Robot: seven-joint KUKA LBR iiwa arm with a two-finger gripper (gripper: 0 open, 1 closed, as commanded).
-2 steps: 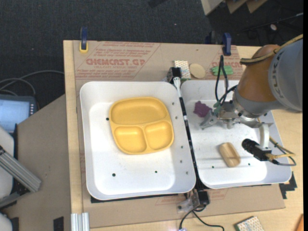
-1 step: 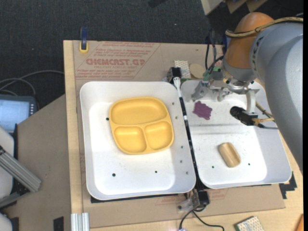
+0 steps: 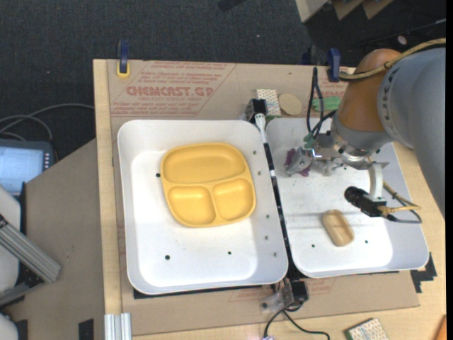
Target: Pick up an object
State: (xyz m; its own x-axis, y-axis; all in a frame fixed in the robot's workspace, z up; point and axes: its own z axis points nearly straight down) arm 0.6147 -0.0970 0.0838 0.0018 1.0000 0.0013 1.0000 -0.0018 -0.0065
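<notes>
The gripper (image 3: 309,159) sits low in the right bin (image 3: 396,257), upper-centre right of frame, beside a small purple object (image 3: 293,159); its state cannot be determined. Nothing is visibly lifted. The tan bread-like object (image 3: 337,228) lies lower in that bin, so the pick appears incomplete.

We see a bench (image 3: 106,190) topped with a brown board (image 3: 177,91) printed with red lettering. Two shallow white bins lie on it, touching side by side. The left bin (image 3: 141,261) holds a yellow divided tray (image 3: 207,184). The right bin (image 3: 311,257) sits under the arm. Blue clamps (image 3: 124,57) grip the board's far edge, and a round tan disc (image 3: 290,104) lies behind the right bin.
</notes>
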